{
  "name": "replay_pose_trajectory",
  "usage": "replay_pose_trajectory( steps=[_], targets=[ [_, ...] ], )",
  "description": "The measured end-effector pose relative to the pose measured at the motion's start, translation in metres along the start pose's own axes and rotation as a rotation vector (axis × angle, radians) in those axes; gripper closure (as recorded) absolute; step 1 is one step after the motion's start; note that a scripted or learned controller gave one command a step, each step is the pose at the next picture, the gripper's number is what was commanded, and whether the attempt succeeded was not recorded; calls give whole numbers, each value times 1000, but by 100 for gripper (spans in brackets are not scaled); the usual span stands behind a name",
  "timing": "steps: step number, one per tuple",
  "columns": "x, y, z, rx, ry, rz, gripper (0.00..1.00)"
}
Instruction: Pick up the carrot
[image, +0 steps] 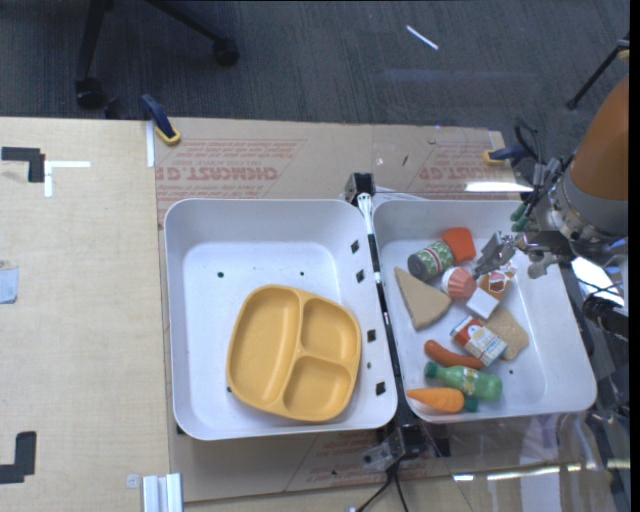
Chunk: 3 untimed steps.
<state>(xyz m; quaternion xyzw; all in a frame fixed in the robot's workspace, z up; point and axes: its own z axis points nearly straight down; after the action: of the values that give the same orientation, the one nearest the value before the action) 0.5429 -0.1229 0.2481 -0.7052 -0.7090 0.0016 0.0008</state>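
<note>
Orange carrot (437, 399): we find it lying at the near edge of the right bin (560, 385), its tip pointing left, touching the green bottle (464, 379) just behind it.
Gripper (494, 257): we see it over the far part of the right bin, above the small toy foods, well apart from the carrot.
Jaws: we cannot tell how they stand.
Left bin (190, 300): we see a yellow divided plate (293, 351) resting in it.
Other items: a tin can (431, 259), a tan wedge (423, 296).
</note>
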Motion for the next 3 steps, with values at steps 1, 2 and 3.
replay_pose_trajectory(
  steps=[1,2,3],
  targets=[
    [110,-24,58,1,0,-103,0],
    [166,-50,57,1,0,-85,0],
    [114,24,20,-2,-3,-202,0]
  ],
)
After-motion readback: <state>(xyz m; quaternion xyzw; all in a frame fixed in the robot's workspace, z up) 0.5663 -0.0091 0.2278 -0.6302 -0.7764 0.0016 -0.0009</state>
